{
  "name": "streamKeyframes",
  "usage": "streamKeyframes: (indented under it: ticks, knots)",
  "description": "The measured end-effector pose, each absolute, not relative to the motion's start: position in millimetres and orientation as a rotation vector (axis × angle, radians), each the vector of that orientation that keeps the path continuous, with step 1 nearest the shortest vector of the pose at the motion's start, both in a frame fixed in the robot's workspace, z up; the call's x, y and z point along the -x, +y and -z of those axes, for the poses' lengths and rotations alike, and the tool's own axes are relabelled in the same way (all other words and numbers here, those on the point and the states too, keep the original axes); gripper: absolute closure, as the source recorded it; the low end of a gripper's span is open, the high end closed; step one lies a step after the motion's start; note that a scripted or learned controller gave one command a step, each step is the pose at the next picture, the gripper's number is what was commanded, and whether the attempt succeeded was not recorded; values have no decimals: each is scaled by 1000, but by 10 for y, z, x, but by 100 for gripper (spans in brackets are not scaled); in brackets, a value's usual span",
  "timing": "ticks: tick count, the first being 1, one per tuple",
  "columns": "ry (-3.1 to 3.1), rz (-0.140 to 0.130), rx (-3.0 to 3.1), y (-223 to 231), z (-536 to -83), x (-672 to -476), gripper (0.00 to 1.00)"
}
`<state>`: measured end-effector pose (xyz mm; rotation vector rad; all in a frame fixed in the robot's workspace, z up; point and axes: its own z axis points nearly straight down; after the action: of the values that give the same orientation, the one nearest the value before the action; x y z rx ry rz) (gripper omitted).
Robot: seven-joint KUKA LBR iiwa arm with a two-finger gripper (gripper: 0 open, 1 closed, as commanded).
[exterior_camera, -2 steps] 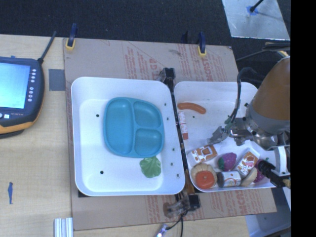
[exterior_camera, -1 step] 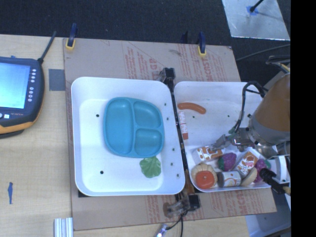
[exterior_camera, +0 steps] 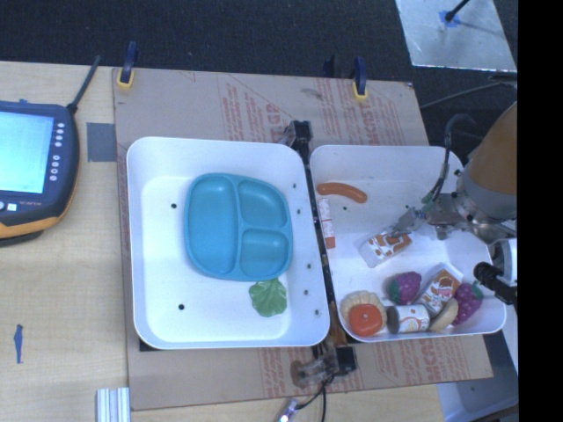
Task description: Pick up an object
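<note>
The wooden bench (exterior_camera: 53, 323) carries 2 shallow white bins side by side on a brown cardboard sheet (exterior_camera: 264, 104). The left white bin (exterior_camera: 149, 315) holds a light blue plastic plate with 3 compartments (exterior_camera: 237, 225), lying flat near the bin's middle. A small green leafy toy (exterior_camera: 268, 296) lies just beside the plate's near edge, toward the wall between the bins.

The right white bin (exterior_camera: 352, 161) holds the other things. An orange-brown toy sausage (exterior_camera: 341, 192) lies near the far left corner, well apart from the rest. A small white packet with brown print (exterior_camera: 386, 246) lies tilted near the bin's middle. Along the near wall sits a cluster: a round toy with a red-orange centre on a pale base (exterior_camera: 362, 314), a purple berry-like toy (exterior_camera: 405, 286), a small can on its side (exterior_camera: 408, 318), a printed packet (exterior_camera: 442, 288) and a dark purple toy (exterior_camera: 469, 299) at the right end. Several of these touch one another.

The grey arm (exterior_camera: 493, 170) reaches in from the right over the right bin. Its hand (exterior_camera: 413, 221) hovers just beyond the white packet, on its far right side; how wide the hand stands I cannot tell, and nothing is seen between its tips.

A tablet-like device with a yellow-edged case (exterior_camera: 31, 170) lies at the bench's left.
</note>
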<state>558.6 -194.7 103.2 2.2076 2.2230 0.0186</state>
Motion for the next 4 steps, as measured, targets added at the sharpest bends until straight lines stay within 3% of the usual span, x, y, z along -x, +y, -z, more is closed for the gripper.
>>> streamKeyframes:
  ticks: [1, 2, 3, 4]
  knots:
    - [2218, -12, -2208, -2135, -1031, -6396, 0]
    - [2221, -22, -2198, -2126, -1183, -6430, 100]
    - [2227, 1, -2218, -1730, -1352, -6481, 100]
    - [2229, 7, -2219, -1902, -1204, -5628, 100]
